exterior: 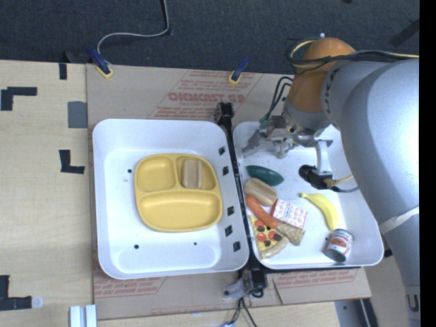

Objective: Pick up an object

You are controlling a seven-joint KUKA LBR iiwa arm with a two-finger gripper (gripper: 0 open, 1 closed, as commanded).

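While hand (pixel 272 144) hovers, banana (pixel 325 208) apparently lies diagonal.

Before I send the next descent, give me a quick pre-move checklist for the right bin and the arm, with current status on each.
1. Pickable items present in the right white bin: ok; curved yellow banana, small metal can, dark green oval item, pizza slice toy.
2. End effector over the right bin: ok, near its far edge.
3. Item between its fingers: cannot tell.
4. End effector above a target: not ok; the items lie nearer the camera.
5. Yellow divided plastic tray out of the way: ok, in the left white bin.
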